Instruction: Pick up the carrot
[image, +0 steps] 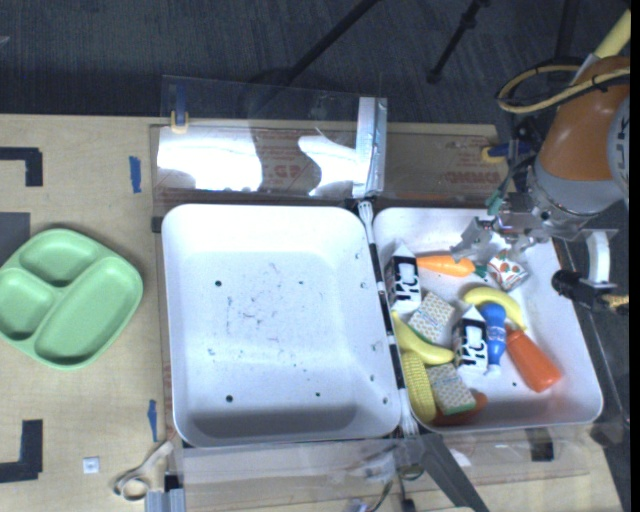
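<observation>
The carrot (445, 266) lies on its side near the back of the right bin (580, 395), its pointed end toward the wall shared with the left bin (270, 300). It sits a little apart from the heap farther forward, so it looks like the easiest thing here to reach from above.

The claw (492, 240) hangs just beside the carrot's thick end, with the grey arm (585, 150) coming in over the bin's back right corner. That placement suits the task: the wrist is over the carrot's end of the bin, not over the clutter. Whether the claw is spread or closed I cannot tell, as its tips blur into the small red and white box (508, 270) right beneath it. Nothing is visibly held.

In front of the carrot the bin is crowded: a banana (420, 345), a blue bottle (494, 335), an orange bottle (533, 364) and a black and white carton (404, 280) close to the carrot's tip. My guess is that the box by the thick end is the main hazard, since a closing claw could catch it instead.

The left bin has only specks, and a green divided plate (68, 298) rests on the desk (70, 160), well apart.
</observation>
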